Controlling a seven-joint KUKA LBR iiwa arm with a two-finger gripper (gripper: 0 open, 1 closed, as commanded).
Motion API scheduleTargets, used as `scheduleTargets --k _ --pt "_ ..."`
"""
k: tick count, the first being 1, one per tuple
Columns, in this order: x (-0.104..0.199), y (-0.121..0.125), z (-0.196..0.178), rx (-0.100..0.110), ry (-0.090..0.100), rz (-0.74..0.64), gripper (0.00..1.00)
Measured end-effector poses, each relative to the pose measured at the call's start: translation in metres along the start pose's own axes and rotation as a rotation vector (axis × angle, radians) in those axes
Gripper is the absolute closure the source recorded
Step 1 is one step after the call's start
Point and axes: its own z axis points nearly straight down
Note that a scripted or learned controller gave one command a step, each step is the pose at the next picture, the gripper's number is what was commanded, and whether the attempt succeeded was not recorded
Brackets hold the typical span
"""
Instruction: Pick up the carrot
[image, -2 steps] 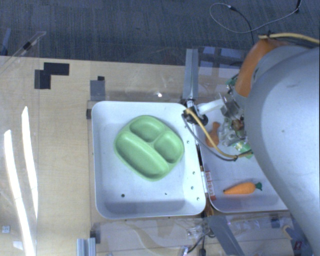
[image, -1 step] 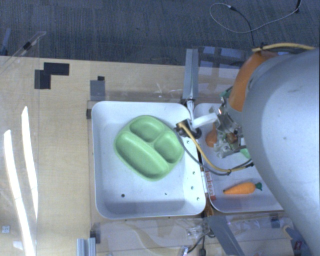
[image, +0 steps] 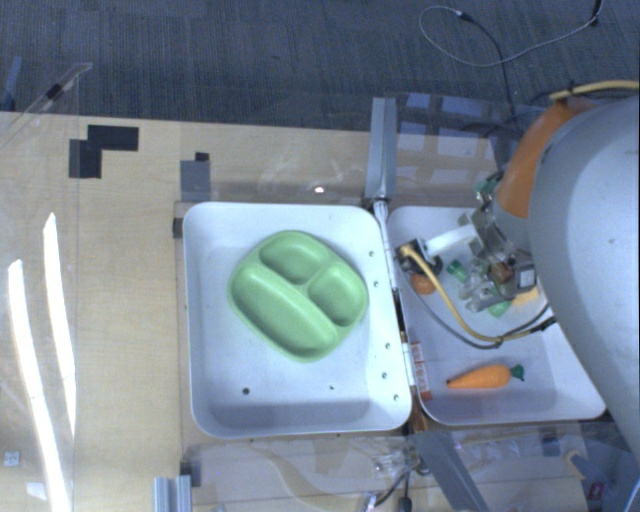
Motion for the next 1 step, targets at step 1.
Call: scheduleTargets --k 1 --pt "0.0016 -0.0009 -0.0090 0.000 -0.001 -0.008 1.00"
